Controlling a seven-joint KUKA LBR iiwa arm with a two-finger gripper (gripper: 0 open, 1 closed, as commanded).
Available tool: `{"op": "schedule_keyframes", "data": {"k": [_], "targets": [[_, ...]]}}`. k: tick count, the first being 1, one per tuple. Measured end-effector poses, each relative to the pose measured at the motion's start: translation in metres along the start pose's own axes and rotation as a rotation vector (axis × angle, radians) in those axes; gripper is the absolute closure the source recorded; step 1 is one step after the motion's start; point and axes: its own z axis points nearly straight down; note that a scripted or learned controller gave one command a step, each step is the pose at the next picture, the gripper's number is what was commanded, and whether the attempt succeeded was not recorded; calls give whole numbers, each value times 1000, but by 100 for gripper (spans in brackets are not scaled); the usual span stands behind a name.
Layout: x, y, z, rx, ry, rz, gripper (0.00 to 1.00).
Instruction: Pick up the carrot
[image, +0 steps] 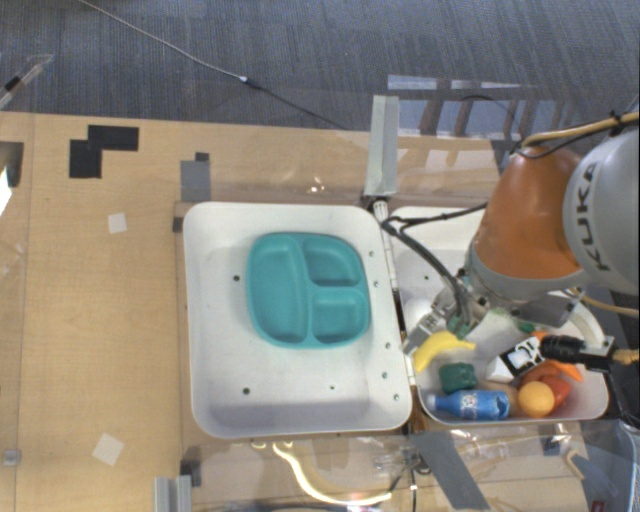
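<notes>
Arm (530, 225) bent low into right bin (596, 402), pincer (441, 325) beside banana (443, 350), grip unclear, carrot (566, 371) apart.

Arm (600, 205) is extended in from the right, orange band (525, 215) uppermost. Wrist (512, 285) is angled down and left. Hand (448, 318) is largely masked by the wrist and seems pointed downward.

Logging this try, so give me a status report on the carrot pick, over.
Hand low in the right bin, over the banana. Carrot not held, lying near the bin's right end. Orange ball crowds it.
</notes>
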Motion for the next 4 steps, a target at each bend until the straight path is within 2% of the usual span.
{"op": "schedule_keyframes", "data": {"k": [4], "targets": [[0,0,0,0,0,0,0]]}}
